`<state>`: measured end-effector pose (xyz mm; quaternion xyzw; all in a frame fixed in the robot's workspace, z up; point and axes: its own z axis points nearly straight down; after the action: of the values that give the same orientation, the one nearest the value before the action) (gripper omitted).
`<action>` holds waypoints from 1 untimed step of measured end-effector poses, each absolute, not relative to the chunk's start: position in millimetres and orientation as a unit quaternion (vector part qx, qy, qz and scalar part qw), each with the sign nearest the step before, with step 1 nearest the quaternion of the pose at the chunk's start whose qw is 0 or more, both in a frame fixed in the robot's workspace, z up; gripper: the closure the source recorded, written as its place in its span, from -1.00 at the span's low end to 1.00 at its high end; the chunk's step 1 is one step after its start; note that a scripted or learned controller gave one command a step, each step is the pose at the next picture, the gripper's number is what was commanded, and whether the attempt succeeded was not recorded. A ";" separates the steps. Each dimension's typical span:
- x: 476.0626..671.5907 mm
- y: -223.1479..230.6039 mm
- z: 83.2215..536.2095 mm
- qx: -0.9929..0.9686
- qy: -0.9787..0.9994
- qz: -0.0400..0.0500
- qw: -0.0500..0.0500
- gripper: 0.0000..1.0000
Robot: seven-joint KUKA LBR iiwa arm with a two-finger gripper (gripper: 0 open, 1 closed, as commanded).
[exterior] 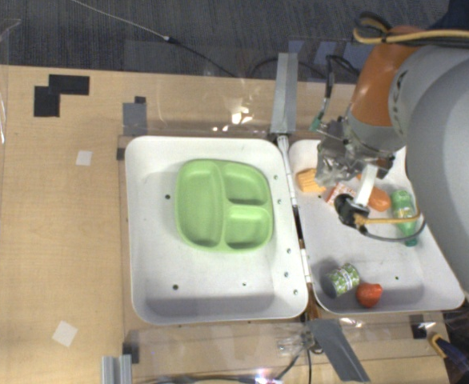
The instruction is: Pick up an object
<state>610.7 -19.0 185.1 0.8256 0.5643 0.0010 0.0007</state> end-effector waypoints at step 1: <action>546.8 -19.1 185.0 0.678 0.735 0.001 0.001 1.00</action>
<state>546.8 -19.1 185.0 0.6785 0.7346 0.0014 0.0014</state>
